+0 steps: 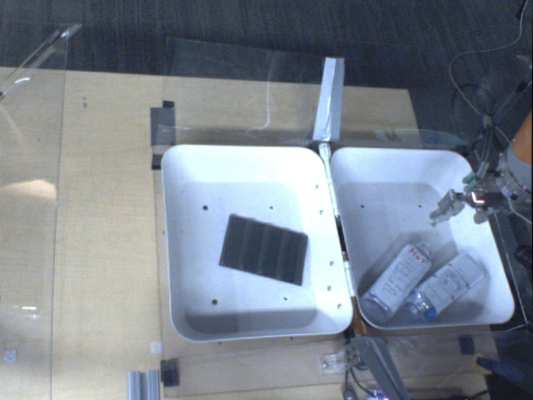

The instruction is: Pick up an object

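Two clear plastic bottles lie side by side in the near part of the right bin: one bottle on the left, the other bottle to its right, both tilted diagonally. A dark ribbed rectangular pad lies flat in the middle of the left bin. My gripper hangs over the right side of the right bin, farther back than the bottles and apart from them. Its fingers are open with nothing between them.
A metal bar rises at the back where the two bins meet. A clear sheet covers the wooden bench on the left. Cables hang at the far right behind the arm.
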Robot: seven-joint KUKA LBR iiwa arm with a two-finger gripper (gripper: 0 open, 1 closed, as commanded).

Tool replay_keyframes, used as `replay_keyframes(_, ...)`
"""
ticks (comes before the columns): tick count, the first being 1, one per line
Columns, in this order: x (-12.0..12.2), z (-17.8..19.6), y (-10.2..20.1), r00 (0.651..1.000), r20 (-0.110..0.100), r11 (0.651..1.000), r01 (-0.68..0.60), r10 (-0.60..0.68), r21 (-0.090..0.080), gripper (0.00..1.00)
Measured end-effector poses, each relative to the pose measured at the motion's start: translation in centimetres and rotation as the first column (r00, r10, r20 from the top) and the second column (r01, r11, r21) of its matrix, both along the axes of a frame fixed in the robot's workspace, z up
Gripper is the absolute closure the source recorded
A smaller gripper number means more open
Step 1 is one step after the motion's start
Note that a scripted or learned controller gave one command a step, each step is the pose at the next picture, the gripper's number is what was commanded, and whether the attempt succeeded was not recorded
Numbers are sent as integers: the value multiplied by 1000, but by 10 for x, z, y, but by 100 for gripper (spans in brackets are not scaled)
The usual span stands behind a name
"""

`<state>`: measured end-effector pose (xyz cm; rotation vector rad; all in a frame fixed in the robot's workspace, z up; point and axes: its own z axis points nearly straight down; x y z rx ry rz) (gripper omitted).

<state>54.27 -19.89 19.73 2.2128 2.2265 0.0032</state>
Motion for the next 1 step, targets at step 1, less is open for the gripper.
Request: replay_keyframes(1, 0, 0, 0, 1000, 0, 1000, 0, 0, 0, 0)
